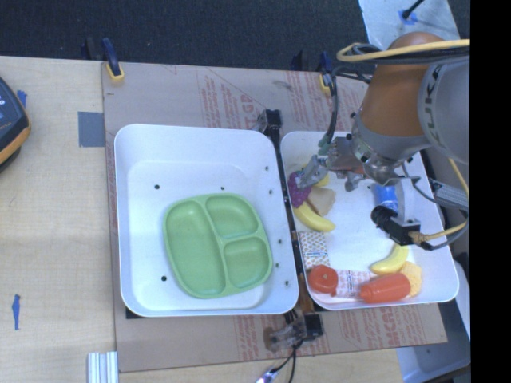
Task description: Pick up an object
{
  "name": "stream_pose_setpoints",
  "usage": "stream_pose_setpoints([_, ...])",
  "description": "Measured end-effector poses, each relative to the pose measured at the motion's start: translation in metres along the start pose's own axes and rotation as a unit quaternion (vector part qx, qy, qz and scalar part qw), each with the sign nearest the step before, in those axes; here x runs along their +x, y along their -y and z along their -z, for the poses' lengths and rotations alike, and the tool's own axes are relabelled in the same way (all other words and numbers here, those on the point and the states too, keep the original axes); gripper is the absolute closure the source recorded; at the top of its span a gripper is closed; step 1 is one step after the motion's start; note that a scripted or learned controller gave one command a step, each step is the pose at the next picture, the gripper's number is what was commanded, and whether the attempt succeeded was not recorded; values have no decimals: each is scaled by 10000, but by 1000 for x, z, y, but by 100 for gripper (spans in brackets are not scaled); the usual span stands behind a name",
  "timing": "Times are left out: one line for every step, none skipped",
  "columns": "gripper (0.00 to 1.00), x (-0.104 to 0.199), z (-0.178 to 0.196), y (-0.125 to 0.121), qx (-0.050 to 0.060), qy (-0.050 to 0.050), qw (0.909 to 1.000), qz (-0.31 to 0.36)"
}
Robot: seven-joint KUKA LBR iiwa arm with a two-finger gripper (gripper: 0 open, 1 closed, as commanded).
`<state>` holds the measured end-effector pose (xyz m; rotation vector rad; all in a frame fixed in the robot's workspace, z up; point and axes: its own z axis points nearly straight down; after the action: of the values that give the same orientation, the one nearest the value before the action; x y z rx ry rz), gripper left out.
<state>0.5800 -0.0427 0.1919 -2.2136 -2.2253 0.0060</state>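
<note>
My gripper (316, 169) reaches down into the far left part of the right bin (351, 234). It hangs just above a purple toy (300, 190), which lies beside a beige piece (323, 202) and a yellow banana (313, 219). The arm's orange and grey wrist (397, 106) covers the bin's far side. Whether the gripper touches the purple toy cannot be made out.
The right bin also holds a red tomato (323, 278), an orange-red carrot (385, 290), a second banana (390, 259), a blue item (386, 196) and a printed packet (314, 250). A green divided plate (217, 246) lies in the left bin (136, 214).
</note>
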Motion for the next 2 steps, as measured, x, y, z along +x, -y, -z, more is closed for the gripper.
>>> stream_pose_setpoints([0,-23,-1,67,5,2,10000,-6])
stream_pose_setpoints([0,-55,-100,34,12,-3,10000,-6])
